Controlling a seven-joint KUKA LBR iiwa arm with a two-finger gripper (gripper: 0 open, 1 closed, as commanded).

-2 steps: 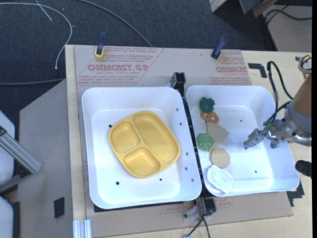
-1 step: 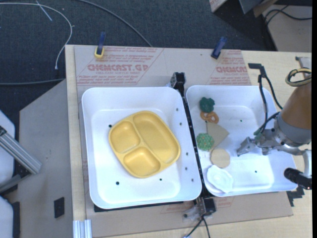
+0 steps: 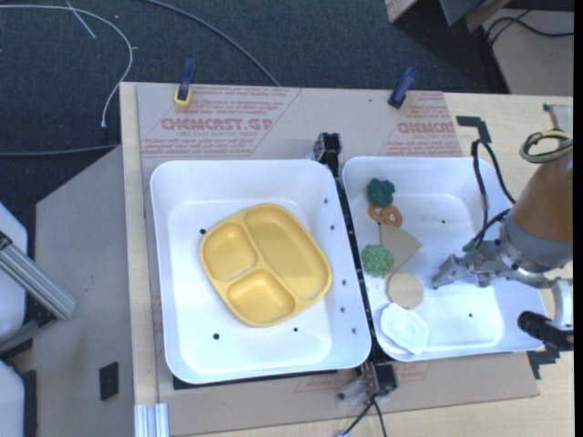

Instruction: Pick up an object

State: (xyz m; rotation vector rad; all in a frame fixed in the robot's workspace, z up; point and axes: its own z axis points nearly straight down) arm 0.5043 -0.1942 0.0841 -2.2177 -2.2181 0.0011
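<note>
One tan disc (image 3: 405,290) lies just left of the claw (image 3: 444,274), seemingly spread and holding nothing.

A single fixed camera looks down at a slant from above the surface (image 3: 273,107), far enough off to take in both white bins whole. The left bin (image 3: 178,244) fills the middle of the frame, and the right bin (image 3: 455,317) sits just beside it toward the frame's right. Beyond the surface's far edge, dark carpet (image 3: 273,25) crosses the top. The arm (image 3: 547,212) enters over the right bin.
</note>
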